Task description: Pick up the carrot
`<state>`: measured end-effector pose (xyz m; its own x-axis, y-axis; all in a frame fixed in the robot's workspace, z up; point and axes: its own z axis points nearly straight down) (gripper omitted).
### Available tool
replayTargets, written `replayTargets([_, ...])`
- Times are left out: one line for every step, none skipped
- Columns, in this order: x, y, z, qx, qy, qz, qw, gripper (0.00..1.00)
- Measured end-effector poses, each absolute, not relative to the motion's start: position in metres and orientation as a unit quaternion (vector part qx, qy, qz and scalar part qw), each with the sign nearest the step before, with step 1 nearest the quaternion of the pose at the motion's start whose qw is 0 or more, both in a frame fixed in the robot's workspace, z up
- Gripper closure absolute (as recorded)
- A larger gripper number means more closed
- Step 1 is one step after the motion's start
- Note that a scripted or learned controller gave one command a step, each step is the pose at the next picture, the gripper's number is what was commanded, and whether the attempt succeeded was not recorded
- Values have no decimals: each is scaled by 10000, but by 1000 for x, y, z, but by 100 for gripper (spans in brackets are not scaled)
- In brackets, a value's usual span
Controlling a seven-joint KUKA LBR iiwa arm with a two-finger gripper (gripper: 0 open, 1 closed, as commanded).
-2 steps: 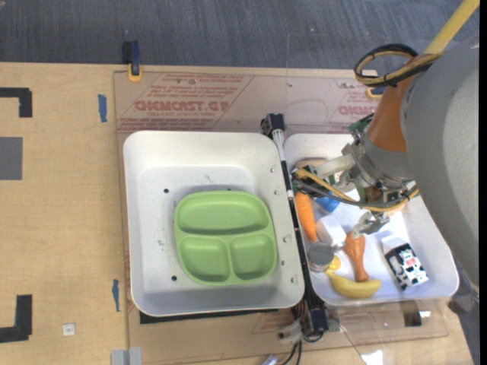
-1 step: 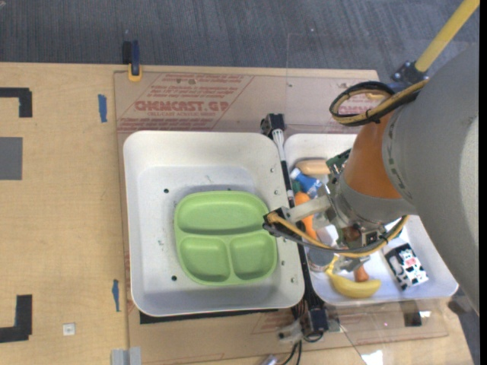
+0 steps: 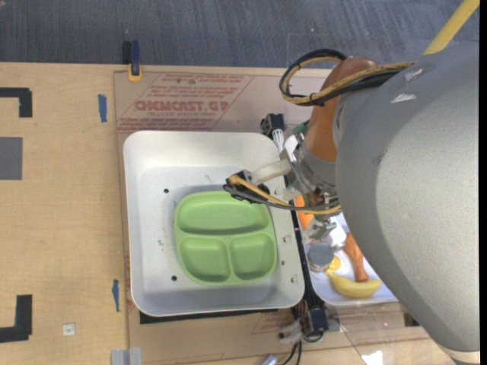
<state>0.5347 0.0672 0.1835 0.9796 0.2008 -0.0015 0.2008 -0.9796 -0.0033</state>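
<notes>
The carrot [image 3: 355,257] is a slim orange piece lying in the right bin [image 3: 335,299], just above a yellow banana [image 3: 351,286]. The arm's big grey body covers most of that bin. My gripper [image 3: 310,204] is low over the right bin's left side, up and to the left of the carrot, with cables looping around the wrist. A small orange bit [image 3: 304,220] shows right under the gripper; I cannot tell what it is or whether it is held.
The left bin [image 3: 144,204] holds a green divided plate [image 3: 225,236]. A greyish object [image 3: 320,255] lies in the right bin beside the carrot. A black and yellow cable [image 3: 247,191] reaches over the left bin's right edge.
</notes>
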Motion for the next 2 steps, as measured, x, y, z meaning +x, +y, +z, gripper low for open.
replayTargets([506, 31, 184, -9799, -1995, 50, 30, 0])
replayTargets([546, -27, 184, -9693, -2460, 20, -6, 0])
